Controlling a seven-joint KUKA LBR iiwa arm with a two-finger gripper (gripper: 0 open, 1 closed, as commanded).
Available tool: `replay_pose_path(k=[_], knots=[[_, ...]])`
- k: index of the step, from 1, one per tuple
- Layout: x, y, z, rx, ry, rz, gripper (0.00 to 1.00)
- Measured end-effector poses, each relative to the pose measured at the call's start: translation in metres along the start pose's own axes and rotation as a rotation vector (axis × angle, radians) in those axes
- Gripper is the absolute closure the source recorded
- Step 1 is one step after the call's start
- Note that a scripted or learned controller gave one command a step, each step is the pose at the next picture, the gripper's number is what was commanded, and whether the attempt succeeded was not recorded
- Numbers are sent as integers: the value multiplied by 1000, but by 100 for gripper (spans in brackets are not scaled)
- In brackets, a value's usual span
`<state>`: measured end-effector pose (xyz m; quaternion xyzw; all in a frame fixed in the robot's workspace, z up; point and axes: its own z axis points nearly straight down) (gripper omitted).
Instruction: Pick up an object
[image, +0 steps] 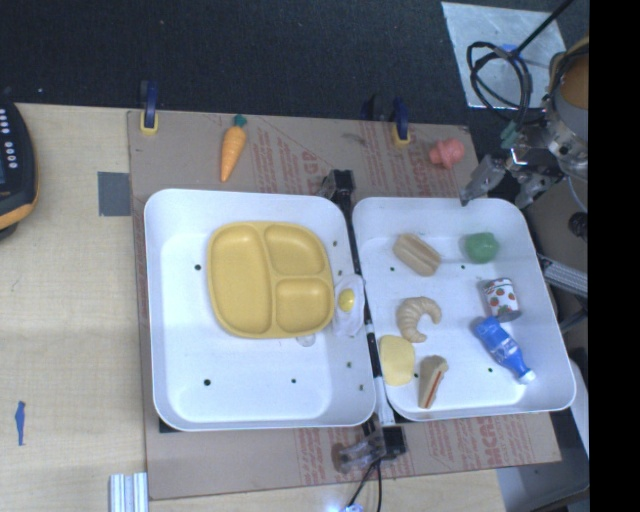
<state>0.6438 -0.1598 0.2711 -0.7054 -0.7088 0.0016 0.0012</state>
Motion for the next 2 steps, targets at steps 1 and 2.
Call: replay_pose_path(k=[1,2], knots=[[43,-29,141,12,4,-3,0],[64,-85,169,9,2,2,0]])
